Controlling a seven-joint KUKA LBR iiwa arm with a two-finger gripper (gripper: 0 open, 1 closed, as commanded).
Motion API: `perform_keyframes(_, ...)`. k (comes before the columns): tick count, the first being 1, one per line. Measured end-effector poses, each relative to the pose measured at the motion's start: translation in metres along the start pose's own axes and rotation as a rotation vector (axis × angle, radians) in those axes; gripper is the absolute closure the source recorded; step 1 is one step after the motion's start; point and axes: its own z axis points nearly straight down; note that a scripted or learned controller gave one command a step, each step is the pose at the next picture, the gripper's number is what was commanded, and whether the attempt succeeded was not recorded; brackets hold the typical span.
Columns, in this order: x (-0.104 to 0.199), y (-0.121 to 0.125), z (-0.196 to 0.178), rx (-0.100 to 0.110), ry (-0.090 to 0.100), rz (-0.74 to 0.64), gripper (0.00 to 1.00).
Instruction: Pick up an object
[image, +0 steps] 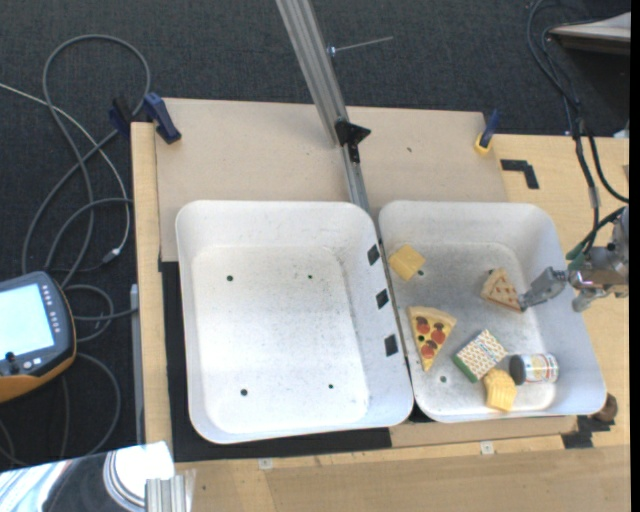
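Camera view | pizza slice (431, 335) tip points down | pincer (548, 287) beside pie wedge (501, 289)

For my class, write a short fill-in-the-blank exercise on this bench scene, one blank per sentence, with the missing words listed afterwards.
1. All the small objects lie in the ____ bin of the camera view.
2. The gripper reaches in from the right, its tip beside a ____-shaped brown slice.
3. The pizza slice lies nearest the bin's ____ wall.
4. The small jar lies on its ____, next to a yellow block.

Missing words: right; wedge; left; side
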Motion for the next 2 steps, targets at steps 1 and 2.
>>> perform_keyframes(1,0.004,0.009,0.052,0.006,0.003,-0.001,0.0)
perform_keyframes(2,0.011,0.006,0.113,0.007,0.003,0.0,0.0)
